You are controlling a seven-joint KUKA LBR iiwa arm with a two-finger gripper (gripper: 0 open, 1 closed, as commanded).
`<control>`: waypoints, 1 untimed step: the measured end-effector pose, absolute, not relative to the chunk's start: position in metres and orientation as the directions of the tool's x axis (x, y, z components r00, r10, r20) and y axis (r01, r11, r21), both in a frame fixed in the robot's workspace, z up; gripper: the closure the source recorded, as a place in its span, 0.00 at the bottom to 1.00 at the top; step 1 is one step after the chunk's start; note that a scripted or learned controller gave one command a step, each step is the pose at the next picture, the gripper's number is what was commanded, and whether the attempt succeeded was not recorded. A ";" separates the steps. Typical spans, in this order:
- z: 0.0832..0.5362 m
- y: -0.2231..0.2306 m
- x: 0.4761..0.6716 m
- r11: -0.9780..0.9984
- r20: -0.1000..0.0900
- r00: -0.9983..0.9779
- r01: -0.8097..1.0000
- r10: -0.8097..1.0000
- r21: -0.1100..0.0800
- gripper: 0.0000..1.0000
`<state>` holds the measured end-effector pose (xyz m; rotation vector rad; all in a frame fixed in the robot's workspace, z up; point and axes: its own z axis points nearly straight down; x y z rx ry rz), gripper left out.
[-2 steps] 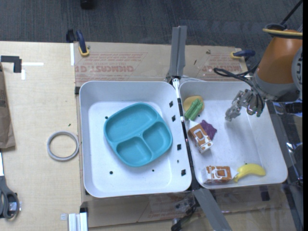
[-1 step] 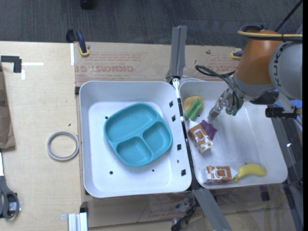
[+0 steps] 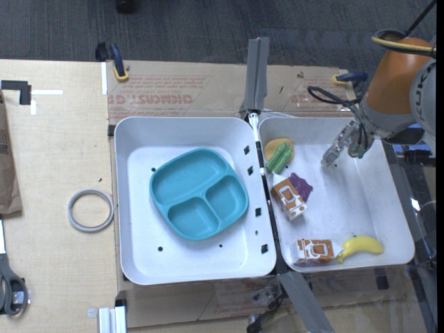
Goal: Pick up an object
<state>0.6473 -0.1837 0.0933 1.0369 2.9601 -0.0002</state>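
While gripper [image 3: 331, 157] hovers over right bin [image 3: 361, 207], can't tell its state; banana [image 3: 361, 247] near front edge.

We saw a teal, three-compartment plastic tray [image 3: 200, 193] lying flat in the left shallow white bin [image 3: 132, 207], tilted relative to the bin's walls. On the pale wooden bench top [image 3: 55, 151], well left of that bin, lay a grey ring of tape [image 3: 91, 209]. A pair of grey-handled scissors [image 3: 10, 291] sat at the lower left edge, and a brown paper bag [image 3: 8, 165] lay along the left edge. A flat brown cardboard sheet [image 3: 173, 92] lay behind the bins.
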 end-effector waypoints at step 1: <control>0.104 -0.184 0.649 0.782 -0.011 -0.782 0.624 0.624 0.003 1.00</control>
